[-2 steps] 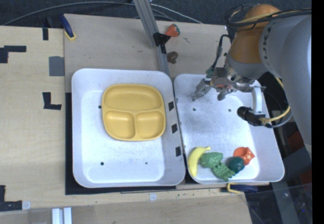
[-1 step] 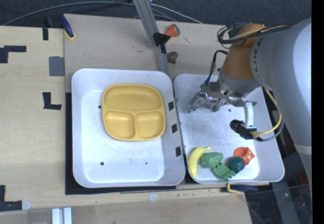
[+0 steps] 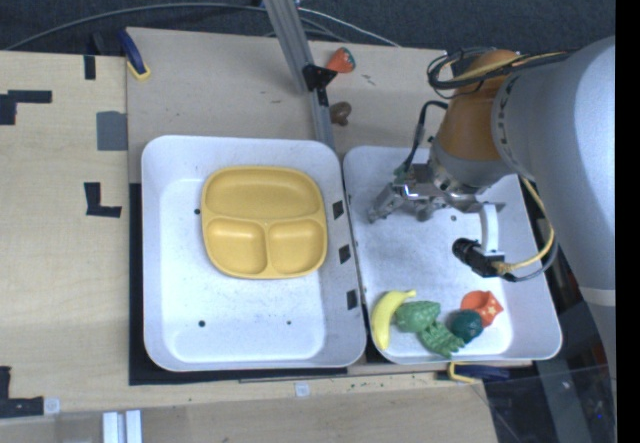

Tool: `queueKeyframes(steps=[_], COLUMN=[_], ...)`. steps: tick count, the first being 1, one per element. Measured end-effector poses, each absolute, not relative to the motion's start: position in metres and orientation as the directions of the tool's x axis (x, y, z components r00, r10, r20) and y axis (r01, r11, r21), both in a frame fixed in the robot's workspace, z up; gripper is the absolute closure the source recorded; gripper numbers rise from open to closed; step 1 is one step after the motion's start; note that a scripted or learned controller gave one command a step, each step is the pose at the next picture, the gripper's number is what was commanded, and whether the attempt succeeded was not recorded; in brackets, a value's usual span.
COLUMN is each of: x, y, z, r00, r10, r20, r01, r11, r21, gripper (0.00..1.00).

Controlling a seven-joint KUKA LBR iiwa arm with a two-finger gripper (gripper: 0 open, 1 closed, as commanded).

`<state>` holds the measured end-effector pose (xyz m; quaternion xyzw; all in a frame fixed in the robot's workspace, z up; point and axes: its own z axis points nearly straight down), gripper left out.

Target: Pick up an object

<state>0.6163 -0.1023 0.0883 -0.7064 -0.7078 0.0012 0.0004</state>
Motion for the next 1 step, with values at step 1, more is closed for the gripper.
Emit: queueKeyframes(steps=[1], x=[0.6166], y=[-0.1011], z=[0.0985], r00=[-0.004], r10=[1.0], r20=[0.0], r01=[1.0], r11=[0.004], r21=[-0.002], gripper=[1.0])
